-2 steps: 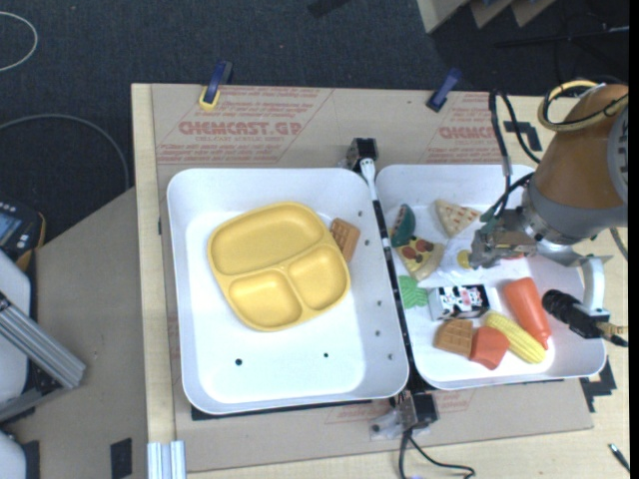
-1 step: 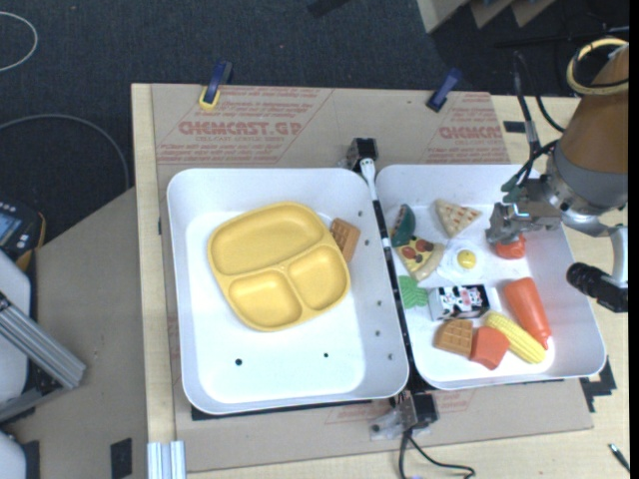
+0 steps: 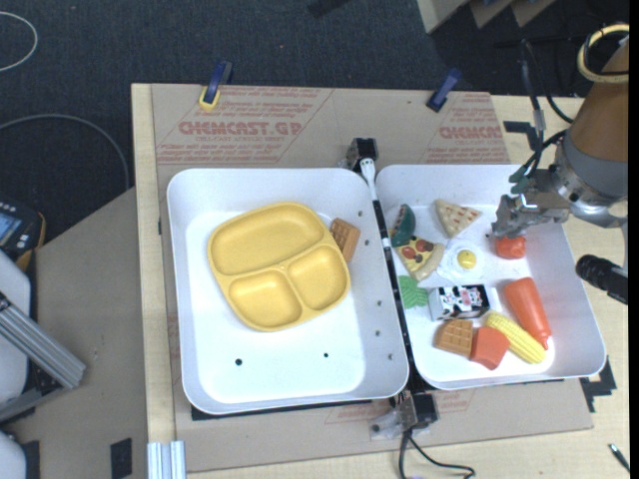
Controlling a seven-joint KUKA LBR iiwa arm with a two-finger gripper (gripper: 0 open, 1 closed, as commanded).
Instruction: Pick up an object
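My gripper (image 3: 511, 222) hangs over the right bin (image 3: 589, 317), at its far right side. Directly beneath its tip lies a small red piece (image 3: 511, 247), touching or very nearly touching it. Around it in that bin lie a toast triangle (image 3: 456, 216), a fried egg (image 3: 465, 261), a pizza slice (image 3: 419, 257), an orange carrot (image 3: 527, 305), a yellow corn cob (image 3: 516, 335), a waffle (image 3: 454, 337), a red-orange block (image 3: 488, 347), a black-and-white box (image 3: 461, 298) and two green pieces (image 3: 403, 224) (image 3: 412, 292).
The left bin (image 3: 200, 357) holds a yellow divided plate (image 3: 278, 265), with a brown waffle piece (image 3: 344, 236) leaning at its right edge. The grey arm (image 3: 599, 158) comes in from the right, above the right bin's far corner. A black clamp (image 3: 364, 154) sits where the bins meet.
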